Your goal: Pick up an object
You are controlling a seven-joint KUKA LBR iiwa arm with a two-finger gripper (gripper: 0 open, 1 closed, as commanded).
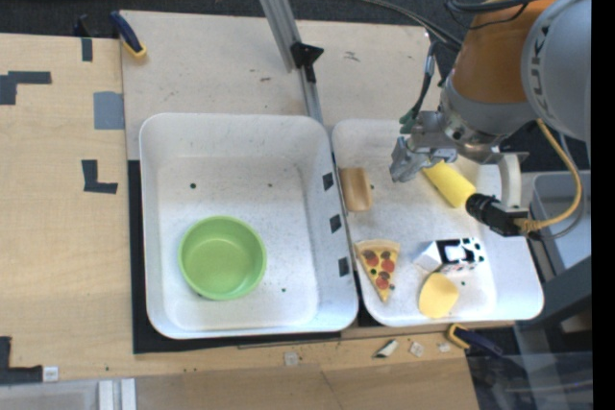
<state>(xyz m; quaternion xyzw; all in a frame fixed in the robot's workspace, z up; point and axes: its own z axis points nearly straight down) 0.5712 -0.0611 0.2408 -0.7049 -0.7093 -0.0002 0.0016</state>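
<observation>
Hovering over the right bin [509, 298], my gripper [407, 166] hangs near its far edge; whether my fingers are apart or closed I cannot tell. A yellow cylinder [447, 183] lies just beside me. A wooden block [356, 188], pizza slice [378, 268], yellow disc [438, 296] and black-and-white toy [454, 253] lie apart. A green bowl [223, 256] sits in the left bin [231, 134].

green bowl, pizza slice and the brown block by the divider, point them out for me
green bowl [223, 256]: camera view, on its inner floor, left bin.
pizza slice [379, 268]: camera view, middle of its topped face, right bin.
brown block [356, 189]: camera view, centre of its top face, right bin.
</observation>
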